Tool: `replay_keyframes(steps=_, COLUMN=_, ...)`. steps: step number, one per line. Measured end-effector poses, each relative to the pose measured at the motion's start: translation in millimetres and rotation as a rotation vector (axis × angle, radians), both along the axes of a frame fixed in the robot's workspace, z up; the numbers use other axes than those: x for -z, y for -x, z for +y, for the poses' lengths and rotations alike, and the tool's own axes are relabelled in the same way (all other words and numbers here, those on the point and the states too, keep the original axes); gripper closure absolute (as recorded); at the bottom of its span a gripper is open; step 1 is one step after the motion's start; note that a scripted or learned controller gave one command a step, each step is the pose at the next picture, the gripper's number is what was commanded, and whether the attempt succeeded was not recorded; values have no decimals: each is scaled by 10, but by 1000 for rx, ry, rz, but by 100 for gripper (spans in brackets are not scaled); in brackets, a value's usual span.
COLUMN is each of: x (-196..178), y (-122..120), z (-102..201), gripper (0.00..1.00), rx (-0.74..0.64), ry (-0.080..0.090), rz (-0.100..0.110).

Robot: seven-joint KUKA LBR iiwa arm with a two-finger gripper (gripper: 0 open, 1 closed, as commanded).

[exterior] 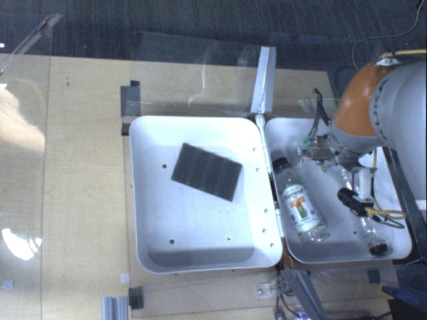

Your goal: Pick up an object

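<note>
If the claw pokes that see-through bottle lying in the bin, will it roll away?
Probably. The bottle lies on its side in the right bin and looks round, so a sideways nudge could roll it. It looks like clear plastic, likely light and a bit slippery. The bin's walls should stop it going far.

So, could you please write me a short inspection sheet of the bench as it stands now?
Surface: wooden bench bearing two white bins.
Job's things: dark flat pad in left bin; plastic bottle lying in right bin.
Clutter: nothing seen.
Grippers: gripper low over the right bin, near the bottle's cap; fingers unclear.
Cables: wires beside the arm.
Surroundings: dark floor behind the bench.
</note>
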State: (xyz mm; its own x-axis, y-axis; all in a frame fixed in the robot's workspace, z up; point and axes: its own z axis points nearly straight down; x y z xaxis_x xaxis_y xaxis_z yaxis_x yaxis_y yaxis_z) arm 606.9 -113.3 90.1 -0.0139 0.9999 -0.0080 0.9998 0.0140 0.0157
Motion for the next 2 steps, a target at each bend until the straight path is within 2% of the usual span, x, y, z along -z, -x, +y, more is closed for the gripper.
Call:
replay_keyframes(steps=1, x=-82, y=527, z=-108, gripper=0, rx=-85, ry=17, rz=-31)
replay_keyframes(steps=2, x=-61, y=1113, z=-160, gripper=0, rx=-241, ry=37, rz=-23)
